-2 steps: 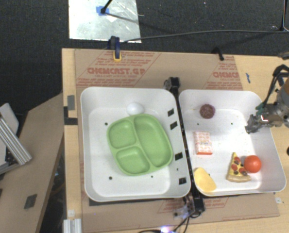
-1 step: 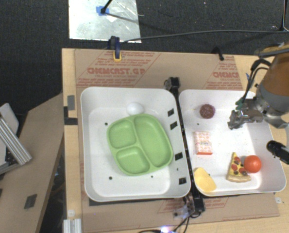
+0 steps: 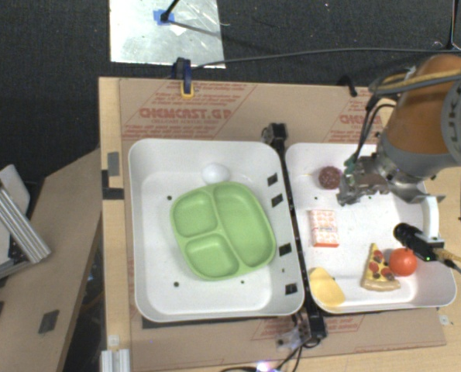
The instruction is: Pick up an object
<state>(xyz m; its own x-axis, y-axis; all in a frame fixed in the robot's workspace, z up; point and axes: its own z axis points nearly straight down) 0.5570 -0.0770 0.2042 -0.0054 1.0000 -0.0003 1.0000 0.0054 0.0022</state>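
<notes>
Objects all sitting loose in the right bin (image 3: 447, 289), so nothing picked up yet, whole grab left to do. Gripper (image 3: 352, 191) hanging low over the far part of that bin, just beside a dark red round thing (image 3: 329, 177); open or clenched, can't tell from up here.

Counting up: one dark red round thing, one white-and-red packet (image 3: 323, 228), one yellow piece (image 3: 326, 287), one pizza slice (image 3: 378, 269), one tomato (image 3: 403, 262). Over in the left bin (image 3: 149, 231): one green divided tray (image 3: 222, 230), one white ball (image 3: 215, 173).
</notes>
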